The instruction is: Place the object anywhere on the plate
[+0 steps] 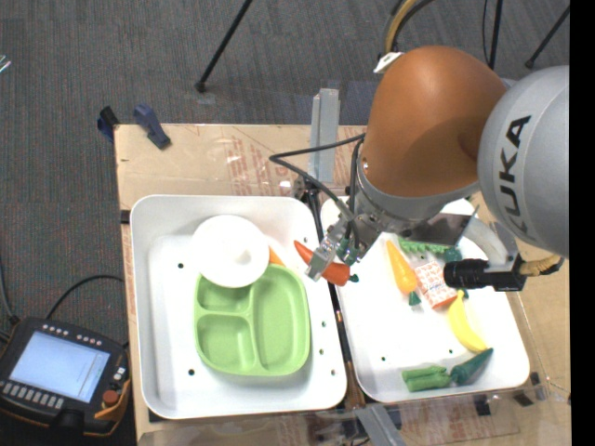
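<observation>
A white bowl [231, 249] sits at the upper left of the left bin [153, 360]. In the right bin [409, 379], a yellow banana [464, 325] lies right of centre, an orange carrot [402, 268] and a small packet [431, 282] above it, green toys [444, 373] along the lower edge. A teach pendant [60, 372] rests lower left of the frame

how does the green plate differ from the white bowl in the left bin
The green plate is a rounded rectangle split into three compartments; the white bowl is round and undivided. The plate is larger. The bowl overlaps the plate's upper left corner. Both sit in the left bin.
</observation>
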